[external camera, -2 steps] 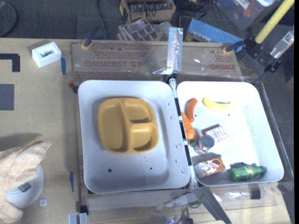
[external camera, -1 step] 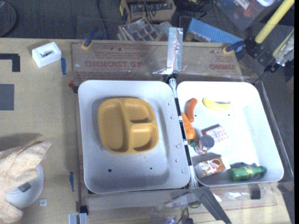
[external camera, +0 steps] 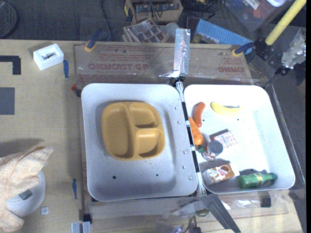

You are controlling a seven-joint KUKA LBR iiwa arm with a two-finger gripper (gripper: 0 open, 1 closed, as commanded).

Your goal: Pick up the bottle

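Observation:
A green bottle (external camera: 256,179) lies on its side in the right bin (external camera: 272,130). It is close to that bin's front edge, with its cap end pointing right. Nothing touches it from above. Just to its left lies a small printed packet (external camera: 219,173), almost touching it.
The right bin also holds a yellow banana (external camera: 224,108), two orange sausage-shaped toys (external camera: 197,123), a small round can (external camera: 214,148) and a red-and-white packet (external camera: 227,139). In the left bin (external camera: 97,178) sits a yellow divided tray (external camera: 133,129). A crumpled cloth (external camera: 22,171) lies at the far left.

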